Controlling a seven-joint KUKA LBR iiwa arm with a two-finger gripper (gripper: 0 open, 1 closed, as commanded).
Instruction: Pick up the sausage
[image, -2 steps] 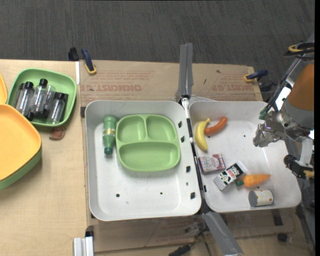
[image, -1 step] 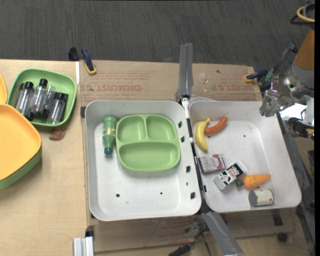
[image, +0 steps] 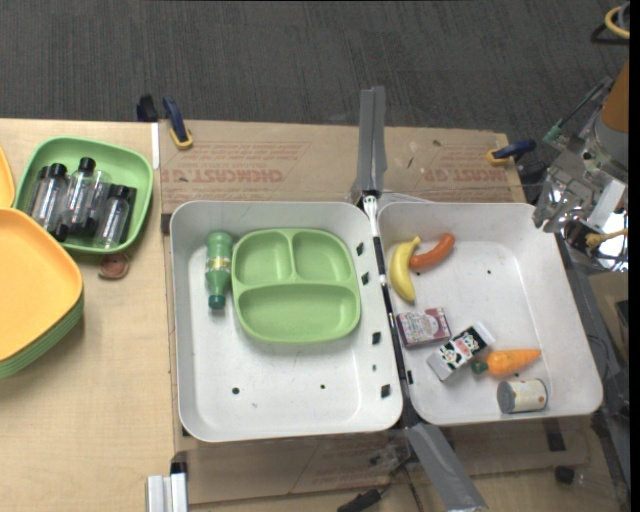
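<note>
Fingers: cannot tell whether open or closed; the gripper (image: 585, 205) is a cluttered blur at the right edge, beyond the right bin's (image: 560, 290) far right corner.
Arm: grey, entering from the upper right, above the tabletop (image: 110, 420).
Sausage: red-orange sausage (image: 432, 251) lies in the right bin's far left part, one end touching the banana (image: 402, 270), well apart from the gripper.
Other right-bin items: pink carton (image: 422, 326), black-and-white carton (image: 459, 351), carrot (image: 512, 360), grey can (image: 522, 394) on its side near the front wall.
Left bin: left bin (image: 280, 400) holds a green divided tray (image: 296, 285) with a green bottle (image: 218, 267) just beside its left edge.
Tabletop, left: green dish of dark-capped bottles (image: 82, 195) and a stack of orange plates (image: 35, 295).
</note>
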